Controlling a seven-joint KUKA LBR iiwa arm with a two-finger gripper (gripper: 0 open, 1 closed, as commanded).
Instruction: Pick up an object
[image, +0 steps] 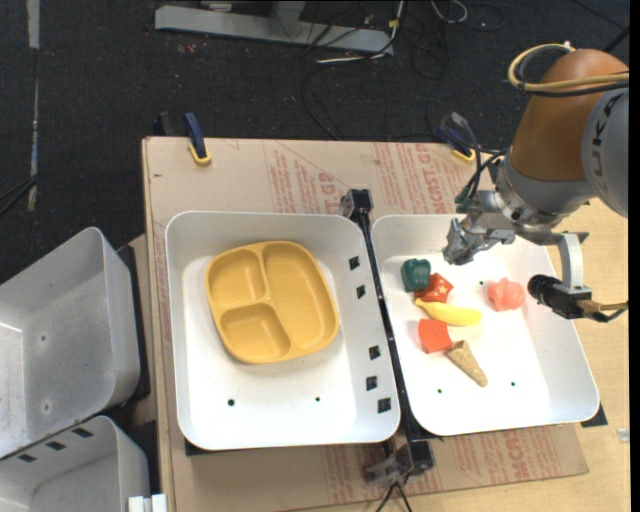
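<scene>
The right bin (540, 400) holds several small toy foods: a green piece (415, 272), a red piece (436, 289), a yellow banana (451, 314), an orange block (434, 336), a tan cone (468, 362) and a pink piece (505, 294). My gripper (462, 246) hangs over the bin's far part, just right of and above the green piece, with nothing seen between its fingers. The fingertips look dark and close together from this angle.
A yellow divided plate (270, 300) lies in the left bin (200, 400). A black divider clamp (375, 330) runs between the bins. Empty white tubs (60, 330) stand at the far left. Blue clamps (197, 140) hold the cardboard-covered bench.
</scene>
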